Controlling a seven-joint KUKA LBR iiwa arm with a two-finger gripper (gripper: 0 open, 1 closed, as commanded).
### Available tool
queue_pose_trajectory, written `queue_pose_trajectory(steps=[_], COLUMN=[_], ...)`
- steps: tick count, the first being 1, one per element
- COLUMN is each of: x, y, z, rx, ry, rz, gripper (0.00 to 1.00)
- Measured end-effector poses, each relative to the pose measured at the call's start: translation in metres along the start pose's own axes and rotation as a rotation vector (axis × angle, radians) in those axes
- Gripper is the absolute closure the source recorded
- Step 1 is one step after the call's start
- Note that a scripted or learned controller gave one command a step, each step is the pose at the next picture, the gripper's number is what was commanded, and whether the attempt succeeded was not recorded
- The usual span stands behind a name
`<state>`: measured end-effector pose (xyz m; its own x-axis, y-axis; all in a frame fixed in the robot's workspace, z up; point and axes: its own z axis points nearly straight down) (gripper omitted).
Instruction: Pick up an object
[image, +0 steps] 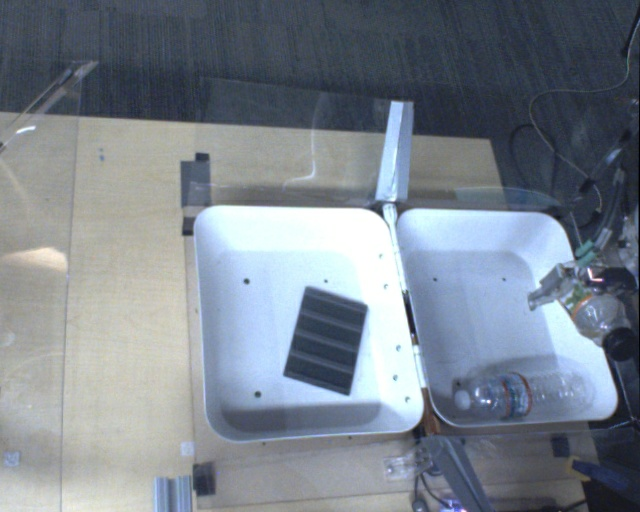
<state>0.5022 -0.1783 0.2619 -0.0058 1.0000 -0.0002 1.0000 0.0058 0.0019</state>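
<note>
The claw (553, 289) hangs over the right bin (470, 240); I cannot tell how it stands. Near it, a clear bottle (520, 393) lies on its side by the front wall. It looks light, slippery and rolly, so grab its middle

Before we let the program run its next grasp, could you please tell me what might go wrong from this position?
1. The clear plastic bottle lies on its side against the right bin's near wall; it could roll or slip away, and the wall leaves little room.
2. The gripper hangs over that bin's right edge, away from the bottle, so a straight descent would likely close on nothing.
3. The dark ridged block lies flat in the left bin, offering little to grip.
</note>
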Motion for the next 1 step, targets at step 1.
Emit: queue_pose_trajectory(steps=[1], x=[-0.0002], y=[-0.0134], z=[-0.0773], rx=[-0.006], ry=[-0.002], rz=[0.078], gripper=[0.0])
